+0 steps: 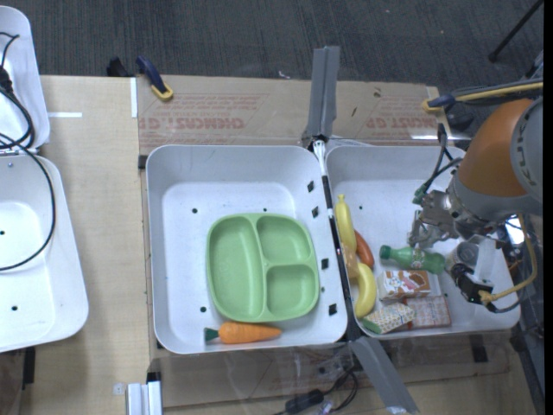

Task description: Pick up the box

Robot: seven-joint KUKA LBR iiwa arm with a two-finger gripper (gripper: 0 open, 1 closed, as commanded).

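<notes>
A small orange and white box [403, 284] lies in the right bin [380, 180], near its front edge. A flat reddish box [430, 312] and a pale patterned packet [388, 319] lie just in front of it. My gripper [424, 234] hangs over the right side of this bin, just behind a green bottle [413, 257] that lies between it and the orange box. Nothing is seen held in the gripper.
Two bananas [346, 223] [365, 290] and a red item [364, 250] lie along the right bin's left wall. The left bin [173, 232] holds a green divided plate [263, 266] and a carrot [244, 333]. A divider post [323, 93] stands between the bins.
</notes>
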